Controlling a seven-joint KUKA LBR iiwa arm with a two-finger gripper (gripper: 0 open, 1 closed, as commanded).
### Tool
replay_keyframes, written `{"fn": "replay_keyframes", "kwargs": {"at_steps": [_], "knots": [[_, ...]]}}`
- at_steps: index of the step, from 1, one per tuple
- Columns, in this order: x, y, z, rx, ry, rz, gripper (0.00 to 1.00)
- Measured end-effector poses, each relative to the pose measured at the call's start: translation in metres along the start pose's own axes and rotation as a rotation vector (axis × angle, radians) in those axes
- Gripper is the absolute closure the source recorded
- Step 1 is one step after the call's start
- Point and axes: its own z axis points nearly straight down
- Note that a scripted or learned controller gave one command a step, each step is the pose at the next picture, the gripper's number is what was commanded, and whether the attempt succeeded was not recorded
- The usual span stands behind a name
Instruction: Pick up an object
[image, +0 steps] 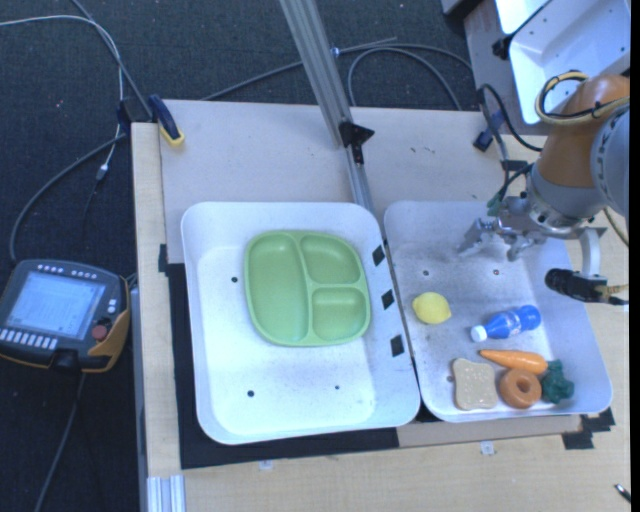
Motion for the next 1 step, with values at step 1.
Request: {"fn": "replay_keyframes", "kwargs": {"at_steps": [1], "knots": [[0.0007,0.0001,0.0257,-0.002,-0.001,-0.001,0.00]]}}
